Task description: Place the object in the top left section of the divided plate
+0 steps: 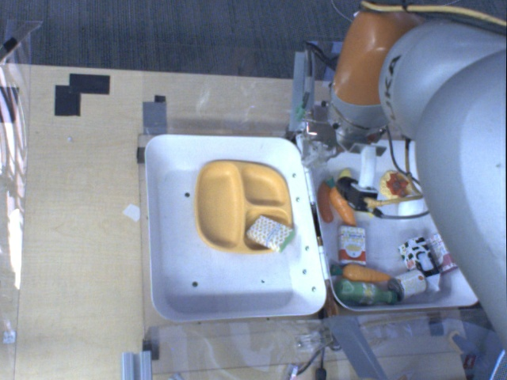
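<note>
My sponge (pixel 269 233) lies in the lower right section of the yellow plate (pixel 230 204), its edge hanging over the plate's rim, near the middle of the frame. My pincer (pixel 321 137) sits to its upper right, at the top edge between the two bins, well apart from the sponge. I cannot tell how my pincer stands, nor whether it touches anything. One plate and one sponge rest in the left bin (pixel 174 291). The right bin (pixel 380 248) holds two carrots (pixel 342 206) (pixel 366 275), a small carton (pixel 352 244), a green bottle (pixel 364 293), a cow-patterned toy (pixel 416 252) and a pizza slice (pixel 396 184). Both bins stand on the counter (pixel 79 228).
</note>
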Available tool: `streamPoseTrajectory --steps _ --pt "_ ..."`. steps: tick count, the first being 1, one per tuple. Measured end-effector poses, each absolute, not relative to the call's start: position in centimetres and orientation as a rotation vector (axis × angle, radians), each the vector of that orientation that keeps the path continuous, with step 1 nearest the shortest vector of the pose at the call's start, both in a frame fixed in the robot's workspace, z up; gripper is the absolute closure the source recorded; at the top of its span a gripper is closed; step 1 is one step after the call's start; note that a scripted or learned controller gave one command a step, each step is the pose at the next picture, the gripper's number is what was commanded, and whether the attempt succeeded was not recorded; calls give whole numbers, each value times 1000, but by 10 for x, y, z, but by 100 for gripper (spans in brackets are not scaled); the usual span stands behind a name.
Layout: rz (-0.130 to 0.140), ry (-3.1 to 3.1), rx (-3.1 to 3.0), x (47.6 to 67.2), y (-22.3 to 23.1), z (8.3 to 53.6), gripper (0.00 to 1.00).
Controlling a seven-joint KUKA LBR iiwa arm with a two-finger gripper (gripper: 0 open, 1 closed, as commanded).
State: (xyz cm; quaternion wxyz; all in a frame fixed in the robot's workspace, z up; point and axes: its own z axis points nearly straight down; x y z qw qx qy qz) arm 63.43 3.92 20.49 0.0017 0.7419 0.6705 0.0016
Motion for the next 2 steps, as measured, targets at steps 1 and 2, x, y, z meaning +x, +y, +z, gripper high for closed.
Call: streamPoseTrajectory --steps 1,2 --pt "10 2441 1964 670 34 285 100" --pt "9 2442 1963 670 34 285 0"
